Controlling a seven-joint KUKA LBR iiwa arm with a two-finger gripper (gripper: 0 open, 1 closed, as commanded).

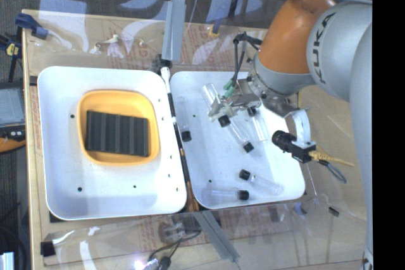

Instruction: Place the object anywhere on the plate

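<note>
Plate: yellow plate (118, 128) with a dark ribbed insert, in the left bin (57, 180).
Objects: clear tubes with black caps (243, 175) scattered across the right bin (202, 196).
Arm: gripper (223, 112) low over the right bin's far part, among the tubes.
Fingers: cannot tell.

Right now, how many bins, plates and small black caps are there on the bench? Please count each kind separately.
White bins: 2
Yellow plate: 1
Small black caps: 6
Total: 9
</note>
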